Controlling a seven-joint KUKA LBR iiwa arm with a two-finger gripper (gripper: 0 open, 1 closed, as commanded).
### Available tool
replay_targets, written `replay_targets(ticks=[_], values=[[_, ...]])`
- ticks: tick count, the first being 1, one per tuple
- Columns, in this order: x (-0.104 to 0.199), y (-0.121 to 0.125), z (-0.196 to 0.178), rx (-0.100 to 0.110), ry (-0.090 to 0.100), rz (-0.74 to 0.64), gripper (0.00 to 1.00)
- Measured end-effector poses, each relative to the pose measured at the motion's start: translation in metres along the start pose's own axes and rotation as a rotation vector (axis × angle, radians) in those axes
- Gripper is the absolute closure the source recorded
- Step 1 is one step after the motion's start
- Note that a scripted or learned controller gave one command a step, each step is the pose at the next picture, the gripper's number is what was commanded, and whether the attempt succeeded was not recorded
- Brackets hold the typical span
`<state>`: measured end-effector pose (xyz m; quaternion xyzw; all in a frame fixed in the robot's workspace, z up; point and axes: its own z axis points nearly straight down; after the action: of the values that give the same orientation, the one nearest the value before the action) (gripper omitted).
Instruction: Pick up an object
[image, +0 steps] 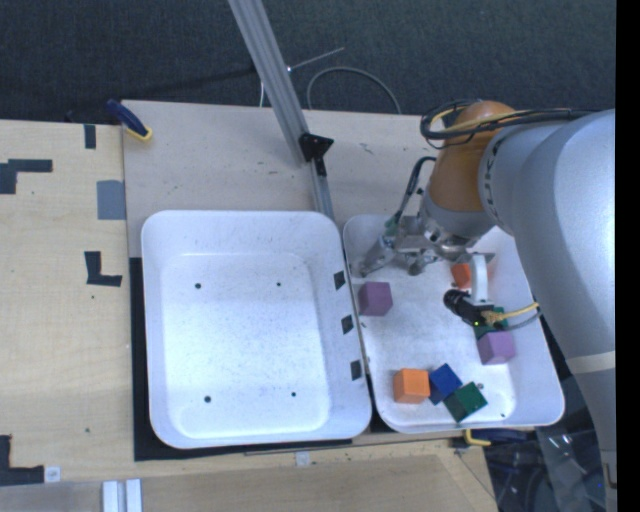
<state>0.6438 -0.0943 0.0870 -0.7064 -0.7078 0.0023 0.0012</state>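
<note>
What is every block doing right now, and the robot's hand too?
Purple block: lying loose near the right bin's left wall.
Second purple block: loose by the right wall.
Orange block: resting, touching the blue block.
Green block: resting against the blue one.
Gripper: low over the right bin, holding nothing visible.

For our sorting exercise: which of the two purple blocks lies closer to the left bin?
The purple block by the right bin's left wall; the other purple block sits near its right side.

the arm (560, 190) is big, round and grey, with an orange band (462, 170) and thin black cables (440, 122).
</note>
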Motion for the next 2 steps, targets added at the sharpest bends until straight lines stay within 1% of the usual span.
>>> replay_targets(ticks=[1, 2], values=[[-0.004, -0.051, -0.018, -0.001, 0.001, 0.003, 0.0], [0.001, -0.118, -0.003, 0.001, 0.002, 0.003, 0.0]])
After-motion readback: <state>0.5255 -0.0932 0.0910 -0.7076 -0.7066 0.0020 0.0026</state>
